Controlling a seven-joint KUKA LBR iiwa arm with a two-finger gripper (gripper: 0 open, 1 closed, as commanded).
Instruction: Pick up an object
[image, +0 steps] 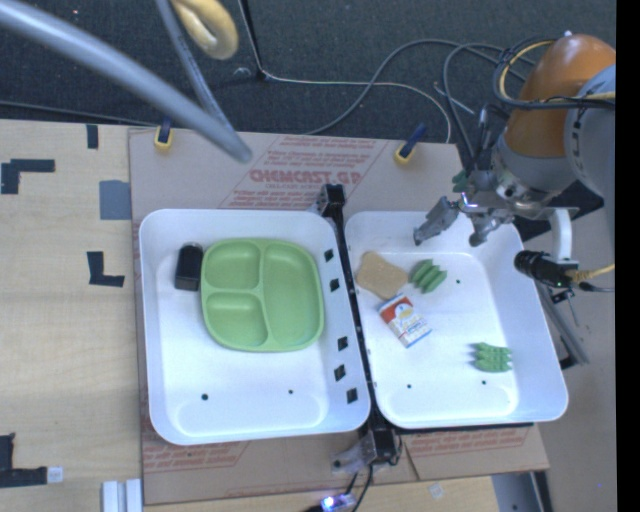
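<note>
Since gripper (458, 220) hovers over right bin's (535, 330) far edge, fingers apart, empty, you could target small carton (405, 320) mid-bin: probably light, stiff, slightly crushable; grip across narrow sides.

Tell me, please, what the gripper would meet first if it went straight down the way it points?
Probably bare floor of the right bin near its far edge; the gripper looks clear of the green piece, though depth is unclear.
</note>
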